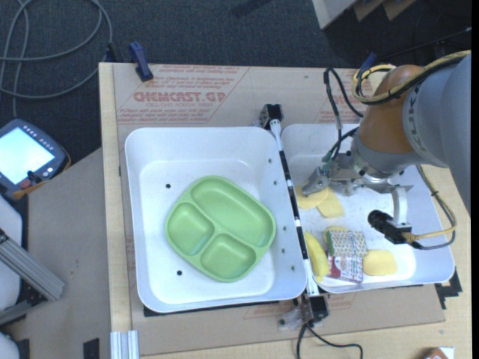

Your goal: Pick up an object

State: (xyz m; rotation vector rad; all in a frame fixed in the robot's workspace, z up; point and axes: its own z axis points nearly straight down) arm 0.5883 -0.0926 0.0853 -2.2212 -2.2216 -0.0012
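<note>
Green tray (220, 228) mid-bin — arm (419, 118) over right bin (441, 271)

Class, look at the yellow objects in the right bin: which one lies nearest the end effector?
The pale yellow wedge pieces, directly beneath the end effector. The banana and the rounded lemon-like piece lie farther toward the bin's front.

A light green tray (220, 228) lies in a white bin (142, 155), beside pale yellow pieces (322, 202), a yellow banana (315, 254) and a red-and-green patterned packet (345, 254).
</note>
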